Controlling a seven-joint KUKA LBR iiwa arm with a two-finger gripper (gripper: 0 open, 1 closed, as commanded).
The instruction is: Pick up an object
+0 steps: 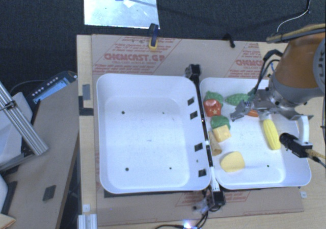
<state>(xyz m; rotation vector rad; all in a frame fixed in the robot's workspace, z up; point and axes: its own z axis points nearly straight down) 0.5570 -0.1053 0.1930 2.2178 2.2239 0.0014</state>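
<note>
My gripper (242, 110) hangs low over the back middle of the right bin (293, 174), reaching in from the right. Just under and beside it lies a small orange piece (253, 113), and I cannot tell whether they touch. A green pod-shaped toy (237, 99) lies right behind the gripper. To its left are a red toy (212, 106) and a green leafy piece (214, 96). A yellow corn cob (270, 133) lies to its right front. A green-topped yellow block (221, 129) and a yellow lemon-like lump (232, 161) sit nearer the front.
The left bin (109, 121) adjoins the right one, with black clips (198, 146) along the shared wall. A tan piece (214, 146) rests by that wall. A black fitting (295, 145) on the arm juts over the right bin's right side.
</note>
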